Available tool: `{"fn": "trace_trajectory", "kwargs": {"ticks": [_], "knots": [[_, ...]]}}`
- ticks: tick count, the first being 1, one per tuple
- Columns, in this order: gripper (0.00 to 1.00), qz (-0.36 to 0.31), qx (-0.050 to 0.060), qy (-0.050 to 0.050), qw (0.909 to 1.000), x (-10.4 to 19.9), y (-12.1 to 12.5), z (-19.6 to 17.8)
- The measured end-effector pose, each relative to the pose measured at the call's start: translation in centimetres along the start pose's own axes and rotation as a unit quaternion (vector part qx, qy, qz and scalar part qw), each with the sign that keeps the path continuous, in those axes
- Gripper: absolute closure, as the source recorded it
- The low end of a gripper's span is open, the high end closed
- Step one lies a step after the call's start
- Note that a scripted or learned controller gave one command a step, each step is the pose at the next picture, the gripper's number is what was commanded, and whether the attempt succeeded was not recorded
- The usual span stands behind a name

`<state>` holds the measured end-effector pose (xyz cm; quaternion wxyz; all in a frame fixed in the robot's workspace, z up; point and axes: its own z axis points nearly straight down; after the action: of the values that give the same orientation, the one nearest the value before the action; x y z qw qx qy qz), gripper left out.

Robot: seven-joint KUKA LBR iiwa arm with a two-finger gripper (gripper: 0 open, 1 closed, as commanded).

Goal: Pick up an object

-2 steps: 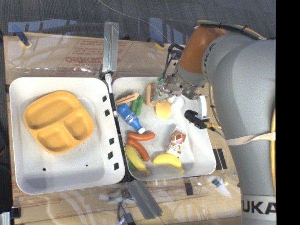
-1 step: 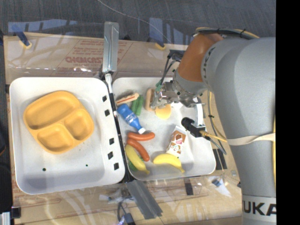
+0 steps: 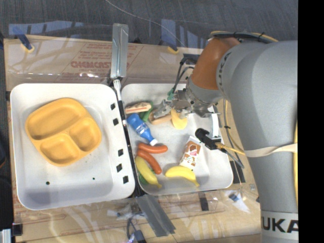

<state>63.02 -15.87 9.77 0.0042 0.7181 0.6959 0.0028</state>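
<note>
The arm had to pick up one thing, and all the small toy foods sat in the right bin point(image 3: 223, 178).

Nearest lay a yellow banana point(image 3: 182, 173) by the near wall. It looked like light, hard plastic, smooth and a bit slippery. Its curve could make it roll, so a hold across its fat middle seemed best. Left of it, in the near left corner, lay a yellow-green piece point(image 3: 147, 172), and two red sausages point(image 3: 152, 156) lay just past it. They looked round and smooth, so they might slide out of a pinch.

To the right of them stood a small carton point(image 3: 191, 155), tipped at a slant. It had flat sides, so it looked like the easiest thing to grab, across its narrow width.

A bit farther, by the left wall, lay a blue bottle point(image 3: 139, 128) on its side. It looked light and could roll away.

Farther still, the gripper point(image 3: 169, 108) hung low over a hot dog point(image 3: 139, 107) and a pale yellow piece point(image 3: 178, 119). I could not tell how the gripper was set, or if it had anything.

The left bin point(image 3: 30, 196) held a yellow tray point(image 3: 63, 130) with three parts. It looked stiff, wide and hard to pinch.
</note>
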Motion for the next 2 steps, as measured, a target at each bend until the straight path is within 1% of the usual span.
{"fn": "trace_trajectory", "kwargs": {"ticks": [1, 2], "knots": [[0.00, -0.035, 0.005, 0.001, 0.9994, 5.2, 2.6, 0.5], [0.00, -0.211, 0.004, 0.002, 0.9775, 6.0, -3.9, 0.3]]}}
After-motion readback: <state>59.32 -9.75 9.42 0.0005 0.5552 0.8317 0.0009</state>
